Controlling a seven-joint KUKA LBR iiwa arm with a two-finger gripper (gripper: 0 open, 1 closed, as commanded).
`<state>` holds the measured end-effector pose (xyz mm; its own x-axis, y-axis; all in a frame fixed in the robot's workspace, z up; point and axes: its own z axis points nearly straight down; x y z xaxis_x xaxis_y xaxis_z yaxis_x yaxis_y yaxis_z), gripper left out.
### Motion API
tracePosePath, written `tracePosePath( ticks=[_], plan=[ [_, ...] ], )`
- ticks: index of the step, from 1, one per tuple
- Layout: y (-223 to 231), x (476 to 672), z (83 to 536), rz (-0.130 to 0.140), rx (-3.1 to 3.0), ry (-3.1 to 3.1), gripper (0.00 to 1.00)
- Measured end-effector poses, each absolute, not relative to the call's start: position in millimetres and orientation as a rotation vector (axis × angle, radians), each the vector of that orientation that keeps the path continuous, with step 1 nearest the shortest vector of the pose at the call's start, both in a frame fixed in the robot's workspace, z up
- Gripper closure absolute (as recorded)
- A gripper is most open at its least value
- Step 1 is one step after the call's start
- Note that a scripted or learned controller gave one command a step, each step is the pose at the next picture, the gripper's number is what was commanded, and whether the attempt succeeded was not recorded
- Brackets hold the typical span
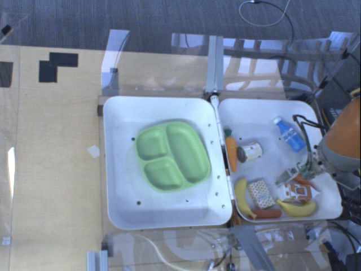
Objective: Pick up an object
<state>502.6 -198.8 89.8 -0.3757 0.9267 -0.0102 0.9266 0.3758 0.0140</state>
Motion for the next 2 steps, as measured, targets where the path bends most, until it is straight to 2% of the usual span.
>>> tracePosePath(
  ticks=[1, 2],
  plan=[
    [-197.2, 504.6, 101.3, 0.015, 1.744, 2.592, 1.00],
    [-153.4, 511.3, 201.2, 0.005, 1.916, 2.481, 1.00]
  ],
)
